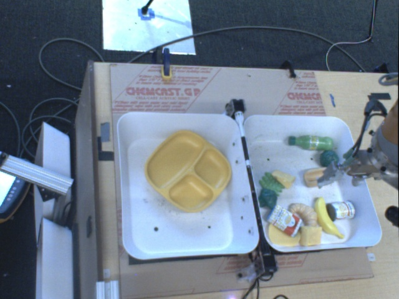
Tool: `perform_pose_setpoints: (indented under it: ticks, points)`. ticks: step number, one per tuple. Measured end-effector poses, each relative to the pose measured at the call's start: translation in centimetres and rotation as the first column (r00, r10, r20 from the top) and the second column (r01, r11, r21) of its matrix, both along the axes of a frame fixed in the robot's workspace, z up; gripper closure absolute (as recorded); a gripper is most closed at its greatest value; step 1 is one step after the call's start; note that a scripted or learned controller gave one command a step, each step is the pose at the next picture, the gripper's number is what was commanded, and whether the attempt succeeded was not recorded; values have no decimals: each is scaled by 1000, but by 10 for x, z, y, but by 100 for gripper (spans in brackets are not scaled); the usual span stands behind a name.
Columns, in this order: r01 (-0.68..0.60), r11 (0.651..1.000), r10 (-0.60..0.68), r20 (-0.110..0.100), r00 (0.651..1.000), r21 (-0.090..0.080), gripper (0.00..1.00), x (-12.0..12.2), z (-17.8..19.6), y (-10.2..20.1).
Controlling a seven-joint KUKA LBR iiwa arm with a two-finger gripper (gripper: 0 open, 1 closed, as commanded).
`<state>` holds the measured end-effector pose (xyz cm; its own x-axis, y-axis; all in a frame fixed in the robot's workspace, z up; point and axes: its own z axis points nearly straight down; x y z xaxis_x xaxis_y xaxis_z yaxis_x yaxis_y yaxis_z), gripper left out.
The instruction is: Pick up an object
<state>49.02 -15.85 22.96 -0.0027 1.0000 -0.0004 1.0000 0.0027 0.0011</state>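
Fingers: state cannot be told; nothing seen between them.
Gripper (333,172): low over right bin (360,143), beside tan wedge (313,177).
Tan wedge: mid-bin, below green bottle (312,142); likely light, stiff plastic; take across its narrow sides.
Neighbours: banana (326,217), small jar (341,210) nearby.
Left bin (134,167): holds yellow tray (188,170).

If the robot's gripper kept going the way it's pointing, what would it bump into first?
Probably the tan wedge-shaped piece: the gripper points left with its tip right beside it. Height is hard to judge, so it might pass just above.
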Motion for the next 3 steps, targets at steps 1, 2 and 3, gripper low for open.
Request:
perform_pose_setpoints:
  ticks: [1,2,3]
  points:
    - [0,1000,0,0,1000,1,0,-3,-123,53]
    - [0,1000,0,3,1000,-2,0,79,-95,-5]
    - [2,1000,-2,0,1000,0,0,16,-86,-5]
